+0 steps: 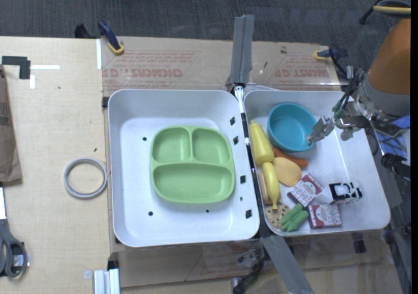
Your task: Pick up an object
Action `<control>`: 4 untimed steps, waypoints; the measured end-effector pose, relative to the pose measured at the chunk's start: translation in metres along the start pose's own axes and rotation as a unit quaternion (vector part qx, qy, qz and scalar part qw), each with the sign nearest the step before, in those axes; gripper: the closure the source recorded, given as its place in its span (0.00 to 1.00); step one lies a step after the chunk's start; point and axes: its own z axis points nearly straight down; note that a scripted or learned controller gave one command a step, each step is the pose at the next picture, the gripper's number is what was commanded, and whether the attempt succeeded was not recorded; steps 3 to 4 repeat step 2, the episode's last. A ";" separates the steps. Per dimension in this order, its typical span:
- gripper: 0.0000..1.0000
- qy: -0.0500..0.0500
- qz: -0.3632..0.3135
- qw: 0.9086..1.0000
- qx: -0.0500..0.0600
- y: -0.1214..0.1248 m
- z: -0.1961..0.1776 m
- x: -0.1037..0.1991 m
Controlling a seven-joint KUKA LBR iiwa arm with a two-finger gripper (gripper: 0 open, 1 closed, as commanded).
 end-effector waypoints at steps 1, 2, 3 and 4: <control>0.00 0.000 0.174 0.985 0.000 0.015 0.112 0.030; 0.00 0.000 0.169 0.986 -0.001 -0.027 0.083 0.018; 0.00 0.000 0.169 0.986 -0.001 -0.027 0.083 0.018; 0.00 0.000 0.169 0.986 -0.001 -0.027 0.083 0.018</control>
